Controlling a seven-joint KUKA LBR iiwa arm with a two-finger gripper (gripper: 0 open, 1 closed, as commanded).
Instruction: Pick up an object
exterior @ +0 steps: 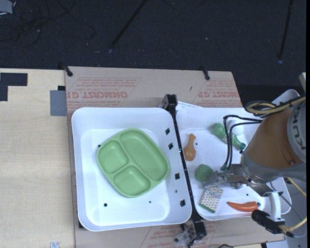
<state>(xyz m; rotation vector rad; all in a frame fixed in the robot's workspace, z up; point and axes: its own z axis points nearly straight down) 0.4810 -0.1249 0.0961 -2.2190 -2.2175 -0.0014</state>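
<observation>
Arm (271,143) low over right bin (196,125)

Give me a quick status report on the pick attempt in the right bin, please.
Gripper low in right bin, fingers unclear. Dark green object right beside it, grasp unconfirmed. Checkered packet and orange pepper close by.

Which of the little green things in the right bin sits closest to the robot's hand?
The round dark green lump mid-bin, just left of the hand. The lighter green piece lies farther back.
</observation>
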